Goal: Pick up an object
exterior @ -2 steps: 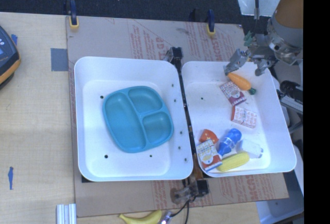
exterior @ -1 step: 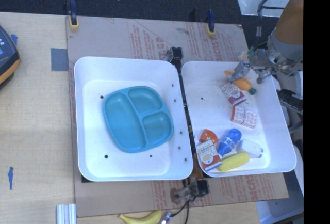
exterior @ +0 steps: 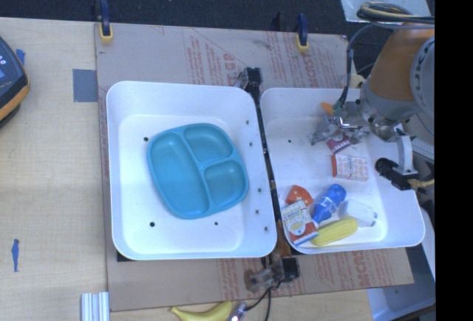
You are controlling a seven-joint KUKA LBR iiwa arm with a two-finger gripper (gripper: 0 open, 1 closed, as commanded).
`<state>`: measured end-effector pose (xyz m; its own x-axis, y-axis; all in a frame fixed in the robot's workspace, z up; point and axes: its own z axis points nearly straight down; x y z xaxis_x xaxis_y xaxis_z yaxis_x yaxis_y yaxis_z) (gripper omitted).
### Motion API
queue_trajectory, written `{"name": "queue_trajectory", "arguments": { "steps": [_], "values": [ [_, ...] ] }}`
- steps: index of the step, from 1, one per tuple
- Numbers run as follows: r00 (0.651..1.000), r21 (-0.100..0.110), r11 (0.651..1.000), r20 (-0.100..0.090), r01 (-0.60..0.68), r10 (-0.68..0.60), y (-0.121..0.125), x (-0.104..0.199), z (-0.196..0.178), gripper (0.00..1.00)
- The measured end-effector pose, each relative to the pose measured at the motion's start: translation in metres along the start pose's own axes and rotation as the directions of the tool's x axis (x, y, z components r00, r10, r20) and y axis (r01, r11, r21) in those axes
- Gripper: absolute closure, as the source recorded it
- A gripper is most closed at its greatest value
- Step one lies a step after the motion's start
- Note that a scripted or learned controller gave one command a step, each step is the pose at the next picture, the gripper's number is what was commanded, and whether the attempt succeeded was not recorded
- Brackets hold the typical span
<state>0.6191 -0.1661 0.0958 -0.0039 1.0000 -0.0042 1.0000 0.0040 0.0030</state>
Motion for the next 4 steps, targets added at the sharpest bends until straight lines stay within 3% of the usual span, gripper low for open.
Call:
{"name": "queue_trajectory", "arguments": {
  "steps": [1, 2, 3, 4],
  "values": [
    [1.000, -0.002, 1.000, 0.003, 0.001, -0.001, 0.001, -0.002, -0.012, 1.00],
    [1.000, -0.001, 1.000, 0.004, 0.002, -0.002, 0.001, -0.002, -0.012, 0.00],
    [1.000, 0.004, 1.000, -0.004, -0.003, 0.003, 0.038, -0.047, -0.078, 0.00],
    [1.000, 0.007, 1.000, -0.004, 0.002, -0.002, 0.038, 0.014, -0.087, 0.00]
  ]
}}
